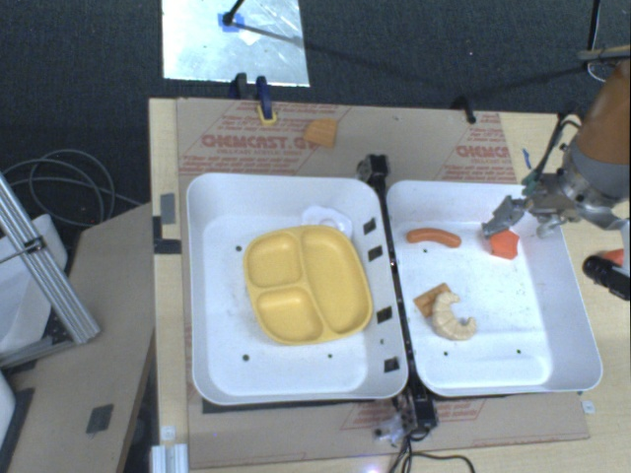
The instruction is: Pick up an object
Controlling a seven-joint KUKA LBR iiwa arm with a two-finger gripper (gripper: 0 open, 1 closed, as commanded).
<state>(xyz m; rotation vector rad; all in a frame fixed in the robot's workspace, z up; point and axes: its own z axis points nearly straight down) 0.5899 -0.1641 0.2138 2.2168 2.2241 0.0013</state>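
step: approach | tool (521,217) just above orange block (504,245), grip state cannot tell | next: lower, clench on block

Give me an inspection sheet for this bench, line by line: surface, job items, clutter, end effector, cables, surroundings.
Surface: cardboard-topped bench bearing a left white bin and a right white bin, side by side.
Job's things: in the right bin, a sausage, an orange-red block and a croissant. In the left bin, a yellow divided tray.
Clutter: a tan piece on the cardboard behind the bins; a blue and yellow clamp at the bench's far edge.
End effector: over the right bin's far right, just above the block; grip state cannot be judged.
Cables: a coil on the floor at left; wires at the near edge.
Surroundings: dark carpet, a shiny sheet, an aluminium frame.
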